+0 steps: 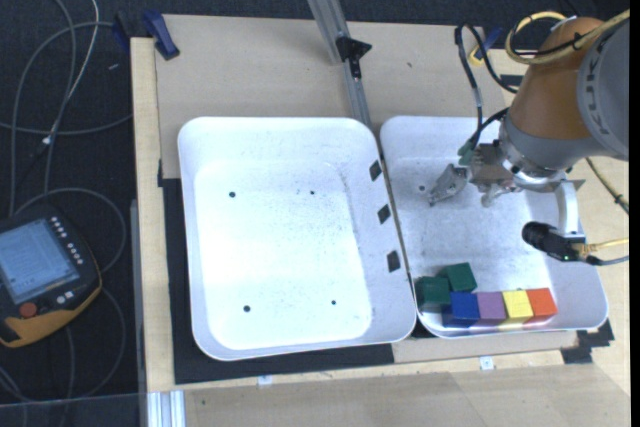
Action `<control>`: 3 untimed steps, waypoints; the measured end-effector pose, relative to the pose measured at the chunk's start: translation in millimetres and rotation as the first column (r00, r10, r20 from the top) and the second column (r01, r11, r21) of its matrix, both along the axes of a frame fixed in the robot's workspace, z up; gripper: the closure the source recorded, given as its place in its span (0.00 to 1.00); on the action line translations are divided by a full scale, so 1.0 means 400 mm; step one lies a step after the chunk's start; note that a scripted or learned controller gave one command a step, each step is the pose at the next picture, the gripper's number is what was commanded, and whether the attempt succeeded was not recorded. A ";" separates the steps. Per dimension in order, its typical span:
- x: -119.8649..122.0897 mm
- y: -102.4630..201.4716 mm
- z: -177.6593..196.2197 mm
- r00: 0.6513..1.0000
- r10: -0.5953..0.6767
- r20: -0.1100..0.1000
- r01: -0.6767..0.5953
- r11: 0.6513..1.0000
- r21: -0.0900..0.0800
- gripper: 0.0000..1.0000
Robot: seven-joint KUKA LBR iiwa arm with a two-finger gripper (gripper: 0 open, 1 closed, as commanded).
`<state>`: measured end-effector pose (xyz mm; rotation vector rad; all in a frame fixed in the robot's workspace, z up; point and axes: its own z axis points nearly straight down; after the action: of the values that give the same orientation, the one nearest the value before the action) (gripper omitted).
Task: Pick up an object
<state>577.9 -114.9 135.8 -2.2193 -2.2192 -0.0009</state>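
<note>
The two-finger gripper (466, 186) hangs over the far part of the right white bin (420, 225), fingers spread apart, nothing between them. Small coloured cubes (487, 299), green, blue, purple, yellow and orange, crowd that bin's near edge. The arm's grey wrist (545, 150) partly hides the gripper's body.

Glossy white plastic bins (200, 155); matt wooden bench (260, 65).
</note>
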 end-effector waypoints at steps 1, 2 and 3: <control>-0.112 0.079 0.009 1.000 0.001 -0.003 -0.001 1.000 0.001 0.00; -0.062 -0.026 0.280 1.000 -0.001 0.012 0.001 1.000 -0.006 0.00; -0.131 -0.106 -0.044 1.000 -0.003 -0.009 0.003 1.000 0.000 0.00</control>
<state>525.4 -157.1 118.2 -2.2184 -2.2115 0.0087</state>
